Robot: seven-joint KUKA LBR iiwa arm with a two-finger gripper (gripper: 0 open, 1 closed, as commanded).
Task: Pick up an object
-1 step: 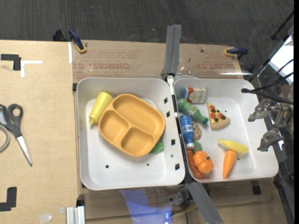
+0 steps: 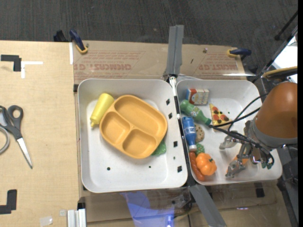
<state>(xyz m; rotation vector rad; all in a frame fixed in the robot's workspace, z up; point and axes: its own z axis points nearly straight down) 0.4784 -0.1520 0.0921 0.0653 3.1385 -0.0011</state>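
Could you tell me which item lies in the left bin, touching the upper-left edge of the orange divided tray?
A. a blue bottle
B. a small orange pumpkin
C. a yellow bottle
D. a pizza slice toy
C. The yellow bottle rests tilted against the upper-left edge of the orange divided tray in the left bin, while the pizza slice, pumpkin and blue bottle all lie in the right bin.

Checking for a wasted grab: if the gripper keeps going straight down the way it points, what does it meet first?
Probably bare floor of the right bin. The gripper points down beside the orange pumpkin, apparently clear of it, though depth is unclear.
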